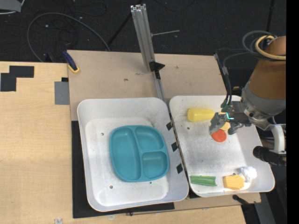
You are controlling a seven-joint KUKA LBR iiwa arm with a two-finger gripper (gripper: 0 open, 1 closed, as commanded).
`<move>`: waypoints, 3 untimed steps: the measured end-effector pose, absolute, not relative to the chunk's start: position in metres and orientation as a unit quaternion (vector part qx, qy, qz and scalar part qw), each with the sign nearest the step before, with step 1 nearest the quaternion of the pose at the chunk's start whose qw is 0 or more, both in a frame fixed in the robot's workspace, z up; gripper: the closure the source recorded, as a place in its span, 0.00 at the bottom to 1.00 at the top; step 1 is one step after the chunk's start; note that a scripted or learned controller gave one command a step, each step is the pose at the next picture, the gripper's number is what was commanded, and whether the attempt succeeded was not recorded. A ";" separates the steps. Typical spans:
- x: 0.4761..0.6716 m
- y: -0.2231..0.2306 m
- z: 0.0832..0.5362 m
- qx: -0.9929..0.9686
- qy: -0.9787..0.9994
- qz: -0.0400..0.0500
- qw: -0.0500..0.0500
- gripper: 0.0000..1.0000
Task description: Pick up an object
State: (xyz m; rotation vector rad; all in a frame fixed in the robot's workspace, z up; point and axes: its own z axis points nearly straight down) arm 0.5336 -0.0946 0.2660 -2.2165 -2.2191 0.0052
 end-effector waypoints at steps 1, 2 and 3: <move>0.534 -0.095 0.267 -0.707 -0.708 0.001 0.002 0.00; 0.535 -0.094 0.223 -0.707 -0.707 0.002 0.003 0.00; 0.536 -0.086 0.162 -0.707 -0.707 0.003 0.004 0.00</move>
